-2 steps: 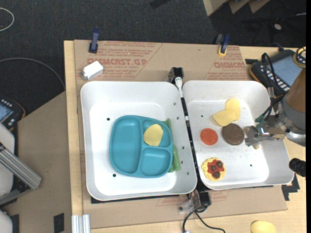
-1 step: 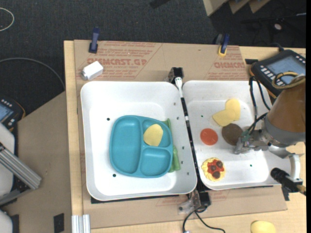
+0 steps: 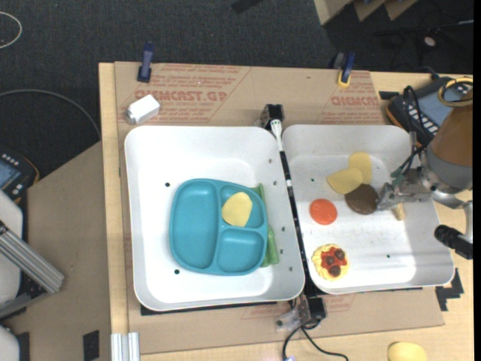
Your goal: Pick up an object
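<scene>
In the right bin [image 3: 376, 273] lie a brown round piece [image 3: 362, 198], a yellow chip-like piece [image 3: 345, 180], a second pale yellow piece [image 3: 361, 163], an orange disc [image 3: 324, 211] and a small pizza-like piece [image 3: 331, 261]. My gripper [image 3: 392, 195] sits low at the right side of this bin, right beside the brown piece. The left bin [image 3: 150, 171] holds a teal divided plate [image 3: 197, 228] with a yellow piece [image 3: 237, 210] in its upper right compartment.
A green strip [image 3: 269, 239] lies along the plate's right edge. A white block [image 3: 143, 109] rests on the cardboard behind the left bin. Blue clamps [image 3: 145, 62] [image 3: 346, 68] hold the board's far edge. Black cables [image 3: 409, 111] lie at the right rear.
</scene>
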`<state>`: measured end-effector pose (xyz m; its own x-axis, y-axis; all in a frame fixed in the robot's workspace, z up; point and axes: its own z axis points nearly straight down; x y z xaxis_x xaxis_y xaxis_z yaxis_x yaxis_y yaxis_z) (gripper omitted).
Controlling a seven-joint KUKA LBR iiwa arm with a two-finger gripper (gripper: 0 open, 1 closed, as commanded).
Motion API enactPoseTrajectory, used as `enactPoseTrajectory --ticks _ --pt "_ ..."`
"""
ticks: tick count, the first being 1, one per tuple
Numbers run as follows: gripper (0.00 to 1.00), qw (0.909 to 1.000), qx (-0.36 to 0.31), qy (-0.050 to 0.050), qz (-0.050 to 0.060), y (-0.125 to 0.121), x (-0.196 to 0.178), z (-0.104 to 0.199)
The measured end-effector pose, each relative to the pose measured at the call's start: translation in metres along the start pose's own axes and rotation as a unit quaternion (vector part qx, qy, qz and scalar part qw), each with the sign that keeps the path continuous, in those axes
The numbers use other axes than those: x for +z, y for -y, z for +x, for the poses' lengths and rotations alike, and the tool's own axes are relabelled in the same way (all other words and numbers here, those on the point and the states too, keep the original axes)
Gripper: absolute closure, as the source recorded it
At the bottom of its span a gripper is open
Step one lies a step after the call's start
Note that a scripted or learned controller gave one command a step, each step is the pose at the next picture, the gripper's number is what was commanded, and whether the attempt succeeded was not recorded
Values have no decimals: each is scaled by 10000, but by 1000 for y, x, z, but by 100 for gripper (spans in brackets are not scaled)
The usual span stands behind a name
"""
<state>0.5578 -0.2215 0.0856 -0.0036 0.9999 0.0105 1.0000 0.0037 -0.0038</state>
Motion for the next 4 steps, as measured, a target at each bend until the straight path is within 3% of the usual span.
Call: enactPoseTrajectory --ticks 1,2,3,4 --pt "100 10000 32 43 -5 83 -97 13" --pt "100 9999 11 98 -110 78 -300 0" --pt "100 10000 -11 69 -65 28 -331 51" --pt "100 10000 6 65 -43 -5 -313 78"
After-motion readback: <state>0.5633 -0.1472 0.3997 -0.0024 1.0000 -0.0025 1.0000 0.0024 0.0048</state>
